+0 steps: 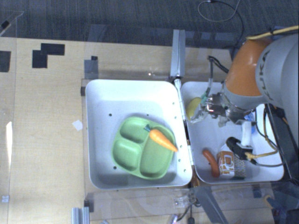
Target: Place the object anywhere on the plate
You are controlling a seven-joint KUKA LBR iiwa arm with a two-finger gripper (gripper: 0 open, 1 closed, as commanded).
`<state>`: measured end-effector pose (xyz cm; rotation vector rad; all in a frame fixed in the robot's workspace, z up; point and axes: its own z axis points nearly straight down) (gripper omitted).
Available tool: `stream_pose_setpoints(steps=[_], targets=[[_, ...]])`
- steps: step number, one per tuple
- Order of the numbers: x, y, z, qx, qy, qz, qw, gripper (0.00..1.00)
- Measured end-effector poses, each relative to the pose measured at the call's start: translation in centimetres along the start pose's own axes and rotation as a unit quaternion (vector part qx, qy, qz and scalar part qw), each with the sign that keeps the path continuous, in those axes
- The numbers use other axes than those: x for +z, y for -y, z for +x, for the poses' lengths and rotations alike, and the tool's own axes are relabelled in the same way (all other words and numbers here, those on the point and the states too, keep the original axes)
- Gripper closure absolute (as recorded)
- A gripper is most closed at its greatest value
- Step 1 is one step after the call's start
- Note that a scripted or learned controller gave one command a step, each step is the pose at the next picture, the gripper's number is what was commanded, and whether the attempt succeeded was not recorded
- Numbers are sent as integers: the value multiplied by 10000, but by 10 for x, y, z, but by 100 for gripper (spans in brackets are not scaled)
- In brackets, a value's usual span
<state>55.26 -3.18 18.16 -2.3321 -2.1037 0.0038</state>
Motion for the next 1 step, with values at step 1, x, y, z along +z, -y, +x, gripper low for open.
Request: stream_pose_setpoints(steps=[1], targets=[[-104,-90,-52,680,2,-17,9977,0]])
